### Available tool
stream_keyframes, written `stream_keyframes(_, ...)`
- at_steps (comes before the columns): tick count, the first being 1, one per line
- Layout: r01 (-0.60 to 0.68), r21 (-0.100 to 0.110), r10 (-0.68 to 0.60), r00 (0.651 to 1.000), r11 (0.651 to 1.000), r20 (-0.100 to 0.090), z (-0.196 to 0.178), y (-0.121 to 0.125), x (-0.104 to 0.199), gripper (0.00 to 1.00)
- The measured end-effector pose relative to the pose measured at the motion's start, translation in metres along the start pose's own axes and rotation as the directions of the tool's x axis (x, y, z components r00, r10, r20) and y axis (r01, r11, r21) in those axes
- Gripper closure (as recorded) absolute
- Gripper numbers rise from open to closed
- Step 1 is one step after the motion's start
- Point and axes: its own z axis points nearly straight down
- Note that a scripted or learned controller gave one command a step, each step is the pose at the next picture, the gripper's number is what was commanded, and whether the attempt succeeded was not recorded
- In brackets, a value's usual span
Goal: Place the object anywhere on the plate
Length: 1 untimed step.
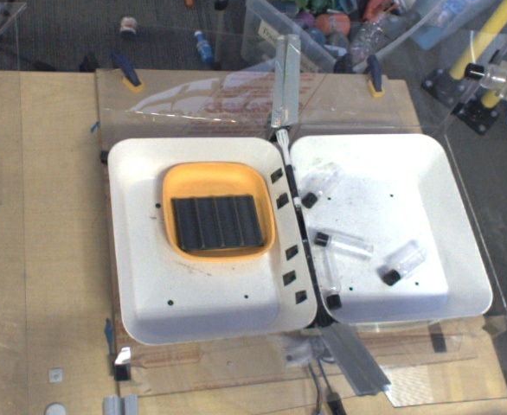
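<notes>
Camera view: a wooden bench [37, 232] carries two shallow white bins set side by side and touching along their inner walls, where a row of small black tabs [285, 227] runs down the seam. The left bin [137, 232] holds an orange plate [219, 173] with rounded corners, placed slightly above the bin's centre and apart from all four walls. A dark ribbed slab [217, 223] lies flat on the plate, inside its rim and covering most of its floor. The right bin [435, 197] holds four clear vials with black caps, all lying on their sides and none on the plate. The first vial [321, 182] lies near the upper left of that bin, with its cap toward the seam. The second vial [347, 245] lies near the middle, with its cap on the left. The third vial [404, 258] lies to the right of the second, tilted, with its cap toward the near wall. The fourth vial [330, 279] lies along the seam wall, with its cap toward the near corner. Beyond the bins, a sheet of clear film [202, 98] covers the bench, fixed by a clamp at the left [128, 69] and another clamp at the right [373, 74]. A metal bar [285, 80] rises from the far end of the seam. A clear tub [340, 15] of coloured items stands on the floor behind the bench.
</notes>
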Motion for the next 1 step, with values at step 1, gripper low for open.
stream_keyframes(1,0.231,-0.001,-0.231,0.973,0.973,0.0,0.0,-0.0008,0.0002,1.0)
